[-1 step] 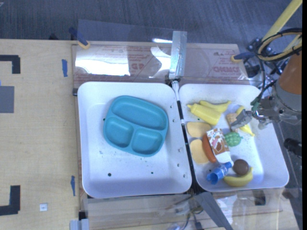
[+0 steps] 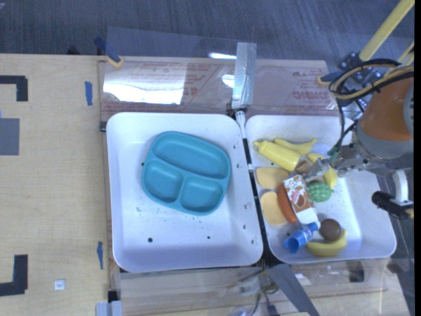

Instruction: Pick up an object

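Camera view: two white bins, the left bin (image 2: 125, 242) holding one blue divided plate (image 2: 186, 172). The right bin (image 2: 375, 232) holds one yellow bottle (image 2: 279, 154), two bananas, one blue bottle (image 2: 299, 237). The gripper (image 2: 327, 165) hovers over them; its grip I cannot tell.

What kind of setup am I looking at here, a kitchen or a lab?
Most likely a lab bench for grasping trials: two white bins side by side, toy food such as a banana, a blue divided plate, and blue tape marks on the plywood.
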Tool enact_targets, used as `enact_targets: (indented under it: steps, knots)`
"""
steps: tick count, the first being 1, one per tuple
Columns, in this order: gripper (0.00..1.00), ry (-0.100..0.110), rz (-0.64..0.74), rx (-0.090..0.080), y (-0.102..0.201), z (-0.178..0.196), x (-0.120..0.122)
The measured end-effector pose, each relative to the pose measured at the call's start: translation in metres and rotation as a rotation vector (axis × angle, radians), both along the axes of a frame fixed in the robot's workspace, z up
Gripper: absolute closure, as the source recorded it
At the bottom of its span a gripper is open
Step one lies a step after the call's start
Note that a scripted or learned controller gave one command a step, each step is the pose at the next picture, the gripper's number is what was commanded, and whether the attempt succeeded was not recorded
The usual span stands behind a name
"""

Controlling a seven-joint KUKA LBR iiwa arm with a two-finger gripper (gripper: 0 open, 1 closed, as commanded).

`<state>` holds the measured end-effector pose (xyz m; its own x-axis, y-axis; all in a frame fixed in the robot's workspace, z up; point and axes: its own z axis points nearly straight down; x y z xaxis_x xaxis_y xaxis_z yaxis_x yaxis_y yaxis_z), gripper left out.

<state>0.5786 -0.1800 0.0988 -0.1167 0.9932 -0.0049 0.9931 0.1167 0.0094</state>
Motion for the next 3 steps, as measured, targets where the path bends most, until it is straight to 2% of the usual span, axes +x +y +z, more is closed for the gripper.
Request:
enact_targets:
  steps: [1,2,3]
  knots:
    - [1.00,0.003,0.000,0.002,0.001,0.007,-0.001]
    - [1.00,0.000,-0.132,0.005,0.065,0.118,0.005]
    - [1.00,0.008,-0.131,0.005,0.123,0.120,0.052]
